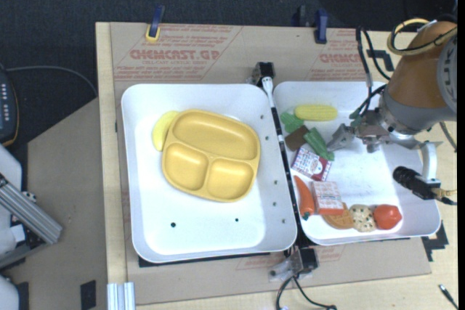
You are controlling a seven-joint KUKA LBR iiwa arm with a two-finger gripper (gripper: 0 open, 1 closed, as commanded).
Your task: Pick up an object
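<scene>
Toy corn cob (316, 112) just left of jaws (361, 133) in right bin (407, 229); jaws' opening impossible to tell.

Your arm (425, 80) shows a broad orange band above a grey wrist section. Black cables loop beside the orange part. The end effector (357, 133) is grey metal, angular, with thin pale struts and a black stub.

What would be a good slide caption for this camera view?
Robot arm's gripper hovers over toy food in the right bin; a yellow divided plate sits in the left bin.
</scene>
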